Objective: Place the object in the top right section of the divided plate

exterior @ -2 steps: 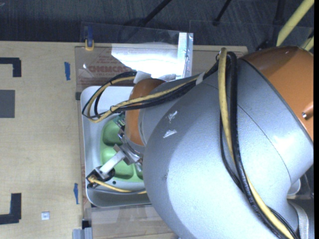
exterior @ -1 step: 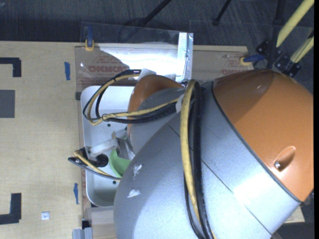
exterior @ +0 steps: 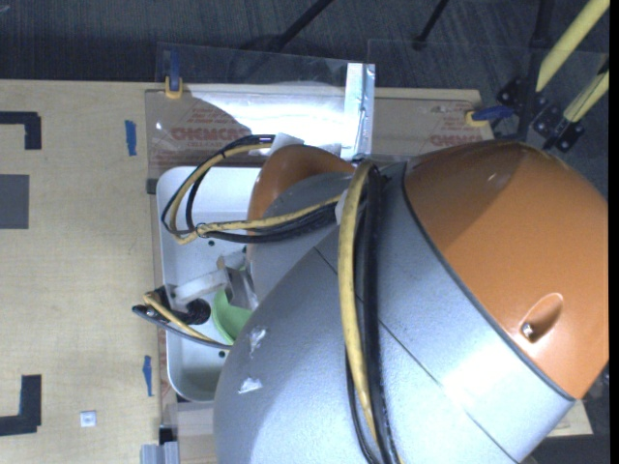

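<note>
Pincer (exterior: 235,283) of ours hangs low inside the white bin (exterior: 193,380), arm bent steeply over it; we cannot tell its state. Something green (exterior: 230,317) lies just beside it.

The grey arm (exterior: 387,336) with its orange band (exterior: 513,249) fills the frame from 3 o'clock down to 6 o'clock, covering most of the bins. At about 8 o'clock of centre, the claw (exterior: 232,293) reaches into the left white bin (exterior: 189,380), just beside a green object (exterior: 229,319). Black and yellow cables (exterior: 222,222) loop over the bin. The tan bench (exterior: 77,259) spreads out toward 9 o'clock.
</note>
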You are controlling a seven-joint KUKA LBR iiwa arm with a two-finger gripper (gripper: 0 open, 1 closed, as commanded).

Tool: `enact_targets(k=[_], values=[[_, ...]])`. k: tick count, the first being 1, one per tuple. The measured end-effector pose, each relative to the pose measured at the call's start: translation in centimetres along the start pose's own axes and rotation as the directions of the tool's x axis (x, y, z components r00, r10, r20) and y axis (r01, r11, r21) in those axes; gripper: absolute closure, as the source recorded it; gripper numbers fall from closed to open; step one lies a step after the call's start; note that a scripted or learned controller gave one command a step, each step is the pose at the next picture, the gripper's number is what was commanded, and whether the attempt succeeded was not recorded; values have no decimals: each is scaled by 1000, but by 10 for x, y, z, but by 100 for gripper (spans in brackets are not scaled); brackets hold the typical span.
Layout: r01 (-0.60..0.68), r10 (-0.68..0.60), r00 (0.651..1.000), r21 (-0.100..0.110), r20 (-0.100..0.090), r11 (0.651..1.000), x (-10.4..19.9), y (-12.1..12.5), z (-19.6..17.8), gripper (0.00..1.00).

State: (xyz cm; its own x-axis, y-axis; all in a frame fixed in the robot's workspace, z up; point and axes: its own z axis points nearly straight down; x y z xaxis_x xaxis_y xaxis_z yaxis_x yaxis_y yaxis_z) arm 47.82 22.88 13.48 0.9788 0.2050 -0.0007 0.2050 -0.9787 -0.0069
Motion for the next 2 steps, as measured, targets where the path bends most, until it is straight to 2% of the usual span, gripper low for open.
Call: enact_targets(k=[1, 2], values=[[-4, 4, 1000, -3, -1, 1000, 7, 4, -23, 0], [-6, 6, 1000, -3, 0, 1000, 8, 4, -32, 100]])
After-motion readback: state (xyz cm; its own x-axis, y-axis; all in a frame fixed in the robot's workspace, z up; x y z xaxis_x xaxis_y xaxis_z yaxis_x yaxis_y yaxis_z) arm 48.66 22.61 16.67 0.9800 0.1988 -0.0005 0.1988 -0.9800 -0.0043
